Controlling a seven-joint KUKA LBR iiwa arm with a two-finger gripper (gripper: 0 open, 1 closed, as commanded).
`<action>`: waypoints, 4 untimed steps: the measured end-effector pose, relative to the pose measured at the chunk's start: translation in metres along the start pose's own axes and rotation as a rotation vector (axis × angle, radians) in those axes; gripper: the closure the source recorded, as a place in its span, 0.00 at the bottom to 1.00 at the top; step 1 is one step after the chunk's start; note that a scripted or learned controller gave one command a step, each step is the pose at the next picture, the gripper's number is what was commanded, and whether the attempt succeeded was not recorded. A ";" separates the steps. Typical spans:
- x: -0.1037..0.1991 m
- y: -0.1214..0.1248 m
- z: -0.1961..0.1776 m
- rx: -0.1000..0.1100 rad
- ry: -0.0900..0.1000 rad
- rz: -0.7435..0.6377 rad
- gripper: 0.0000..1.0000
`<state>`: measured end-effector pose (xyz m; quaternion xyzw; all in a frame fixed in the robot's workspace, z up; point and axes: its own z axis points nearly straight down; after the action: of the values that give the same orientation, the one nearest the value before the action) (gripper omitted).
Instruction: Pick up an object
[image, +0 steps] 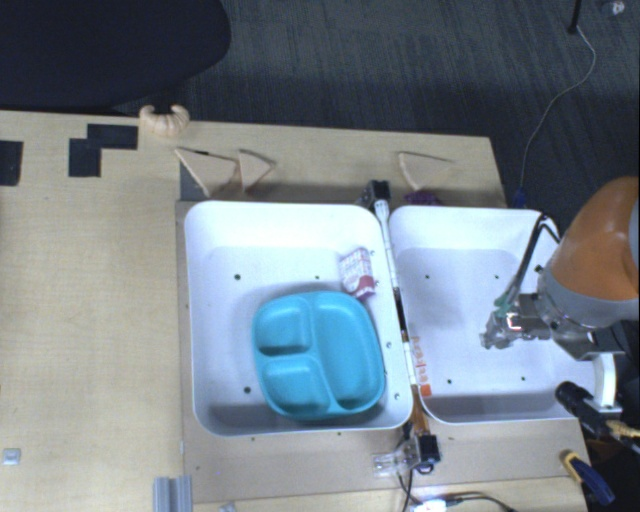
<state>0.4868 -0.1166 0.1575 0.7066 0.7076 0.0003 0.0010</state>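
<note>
Orange band (600, 245) of the arm, nearest the camera, enters at the right edge and overhangs the right rim of the right bin (450, 300). Below the band, the grey wrist leads down and left to the gripper (500, 330), which is positioned over the right half of the right bin floor, toward its right rim. Whether the gripper is open or closed cannot be determined at this resolution, and no object can be made out at its tip.

Left bin (215, 300) contains two objects. A blue divided plate (318, 353), with three compartments, lies flat on the floor toward the front right corner of the bin. A small white and red packet (357, 272) lies just beyond the plate's far right corner, close to the right rim of the left bin; contact between packet and plate cannot be confirmed.

Both bins sit side by side on the bench (90, 330), rims adjoining along the centre. A black cable runs from the wrist area across the right bin's far right corner.
</note>
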 end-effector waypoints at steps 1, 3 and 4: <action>0.074 0.034 -0.027 -0.001 0.002 -0.003 1.00; 0.060 0.125 -0.040 -0.002 0.001 -0.004 1.00; 0.102 0.102 -0.048 -0.001 0.002 -0.005 1.00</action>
<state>0.5885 -0.0147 0.2052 0.7048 0.7094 0.0012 0.0006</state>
